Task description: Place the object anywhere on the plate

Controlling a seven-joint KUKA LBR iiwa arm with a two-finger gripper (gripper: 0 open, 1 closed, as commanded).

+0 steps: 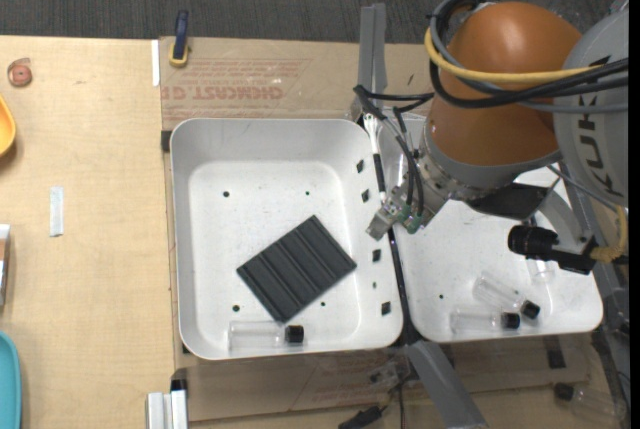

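The arm's orange wrist section (497,97) hangs over the divide between the two white bins, and the tool (392,217) juts from beneath it toward the left, its tip above the right wall of the left bin (190,217). Whether the tool is open or closed cannot be told from this angle, and nothing can be seen held in it. The dark ribbed plate (297,267) lies flat on the left bin's floor, below and to the left of the tool and apart from it; its long axis runs diagonally, from the lower left up toward the tool, and its ridges follow the same diagonal. A clear tube with a black cap (265,334) lies just below the plate along the bin's near wall, farther from the tool, its long axis running left to right with the cap at the right end. In the right bin (450,257), below and to the right of the tool, two more clear capped tubes (505,302) lie near the front wall.
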